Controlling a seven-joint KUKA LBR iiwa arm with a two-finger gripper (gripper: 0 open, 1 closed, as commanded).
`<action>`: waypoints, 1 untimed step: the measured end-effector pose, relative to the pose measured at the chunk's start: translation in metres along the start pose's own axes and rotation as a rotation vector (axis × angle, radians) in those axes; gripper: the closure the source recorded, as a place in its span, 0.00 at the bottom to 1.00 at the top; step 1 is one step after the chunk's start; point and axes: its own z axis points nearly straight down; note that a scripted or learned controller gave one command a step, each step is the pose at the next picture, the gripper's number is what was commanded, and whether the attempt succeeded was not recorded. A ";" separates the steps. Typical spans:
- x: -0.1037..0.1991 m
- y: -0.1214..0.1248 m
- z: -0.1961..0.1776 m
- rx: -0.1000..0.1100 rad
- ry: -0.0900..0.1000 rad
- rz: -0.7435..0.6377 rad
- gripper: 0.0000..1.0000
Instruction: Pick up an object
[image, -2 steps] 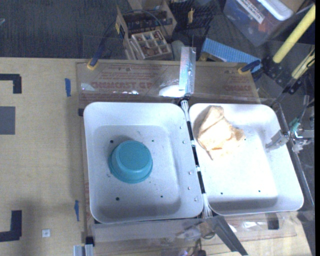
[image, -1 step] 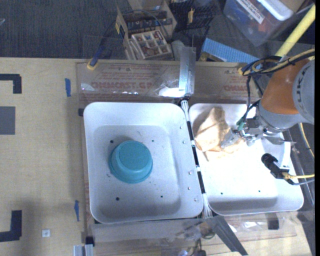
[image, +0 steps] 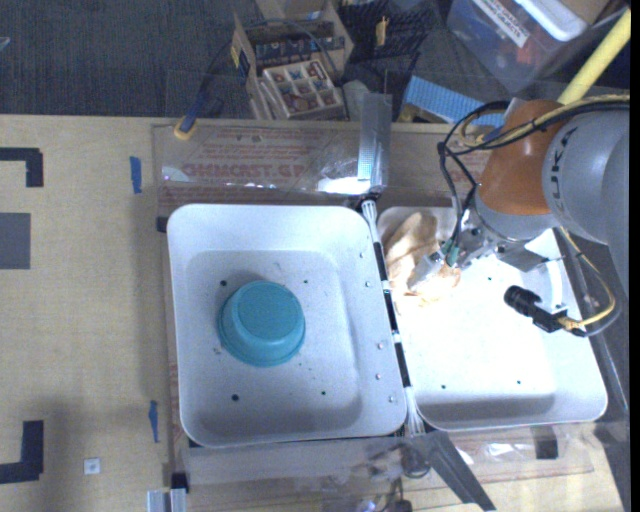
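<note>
Over the right bin (image: 560, 400), the claw (image: 447, 262) meets a soft, crumpled beige lump (image: 410, 250).

The gripper (image: 447, 262) sits low over the right bin (image: 520, 400), its fingers too small and washed out to read. Glare bleaches much of that bin's floor, so the pale tan object (image: 412, 250) under the wrist has blurred edges, and its kind cannot be told. The arm (image: 590, 180) is cut off by the right edge. The clutter (image: 300, 70) beyond the bench runs off the top edge.
</note>
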 end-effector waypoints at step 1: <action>-0.001 0.001 -0.012 -0.006 -0.002 0.003 1.00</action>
